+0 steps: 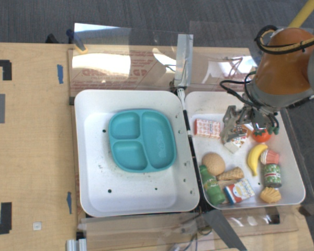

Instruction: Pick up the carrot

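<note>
Gripper hanging low in the upper half of the right bin, reaching in from about two o'clock under the orange-banded wrist. Fingers pointing down among the toys; they are looking slightly parted, but nothing is sitting visibly between them, so I am not counting anything as held.

Carrot: I am taking the small orange piece with a green tuft to be it, just beside the gripper at its three o'clock, partly tucked under the wrist cabling. Hard to read its full shape from here.

Crowding around the fingers:
- small white block right below the tips, at six o'clock, possibly touching
- red-and-white carton near, at nine o'clock
- banana near, at five o'clock

Farther out at six to seven o'clock, a bread roll and a green bottle. Teal divided plate sitting in the left bin, well apart at nine o'clock.

Risks as I judge them: the fingers are standing closer to the white block than to the carrot, so closing here is likely catching the wrong item or nothing. Shifting toward three o'clock is risking a nudge that rolls the carrot toward the bin wall. The banana crowding in may also be getting pinched alongside.
</note>
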{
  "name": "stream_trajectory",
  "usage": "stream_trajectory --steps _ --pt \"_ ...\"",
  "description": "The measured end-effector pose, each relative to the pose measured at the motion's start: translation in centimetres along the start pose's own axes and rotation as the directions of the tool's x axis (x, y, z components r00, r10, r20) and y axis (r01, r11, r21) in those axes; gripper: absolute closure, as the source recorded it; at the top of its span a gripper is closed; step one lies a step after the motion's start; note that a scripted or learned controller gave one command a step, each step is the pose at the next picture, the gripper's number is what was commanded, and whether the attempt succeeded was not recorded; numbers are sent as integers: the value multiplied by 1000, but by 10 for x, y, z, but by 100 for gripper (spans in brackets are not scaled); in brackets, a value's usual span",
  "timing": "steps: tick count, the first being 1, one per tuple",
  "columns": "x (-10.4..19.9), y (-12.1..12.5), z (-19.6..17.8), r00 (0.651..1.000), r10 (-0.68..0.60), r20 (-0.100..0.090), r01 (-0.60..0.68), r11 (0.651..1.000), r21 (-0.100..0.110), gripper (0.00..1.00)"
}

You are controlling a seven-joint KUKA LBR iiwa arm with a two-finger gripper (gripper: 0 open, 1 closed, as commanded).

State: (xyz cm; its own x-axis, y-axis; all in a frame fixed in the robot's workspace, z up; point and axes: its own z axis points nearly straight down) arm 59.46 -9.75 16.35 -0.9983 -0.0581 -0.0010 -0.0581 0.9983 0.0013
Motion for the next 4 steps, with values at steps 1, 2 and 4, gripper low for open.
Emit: stream_trajectory --steps 1,2,4 --pt "21 -5 28 981 194 -1 -194 981 0 100" --pt "-31 -85 -12 925 380 10 -380 925 1 100" --pt "2 -16 63 795 606 23 -606 795 -7 100"
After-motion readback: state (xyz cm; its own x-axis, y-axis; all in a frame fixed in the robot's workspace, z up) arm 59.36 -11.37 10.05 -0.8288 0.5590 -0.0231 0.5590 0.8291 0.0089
